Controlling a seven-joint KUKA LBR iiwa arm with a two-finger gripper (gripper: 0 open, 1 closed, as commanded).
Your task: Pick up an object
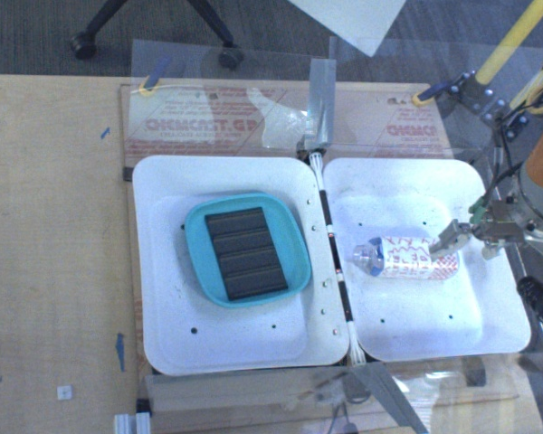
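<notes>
Clear plastic bottle (405,258), red-and-white label, lying on its side in the right bin (498,333), cap end pointing left toward the divider, base toward the right. That's our pick target. Hand (459,235) sits over the bottle's right end, just at the label's far edge; one finger (449,239) looks to be touching or nearly touching the bottle, but from this slanted view we can't tell whether the fingers are spread or pressed together, and nothing shows the bottle between them, so we don't count it as held. Left bin (154,333) has a teal tray (199,269) with a dark ribbed block (245,253) in it, well apart from the work, no interference. Our read on doing this step well: the bottle is round and thin-walled, so it'll likely roll or squash if pinched off-centre. We'd want the fingers straddling the body across its short axis, one on the near side and one on the far side, centred over the label rather than out at the base end where it sits now. Come straight down, close gently, then lift slow and check it comes up level. Risk: a nudge from one finger rolls it toward the near wall before closure.
</notes>
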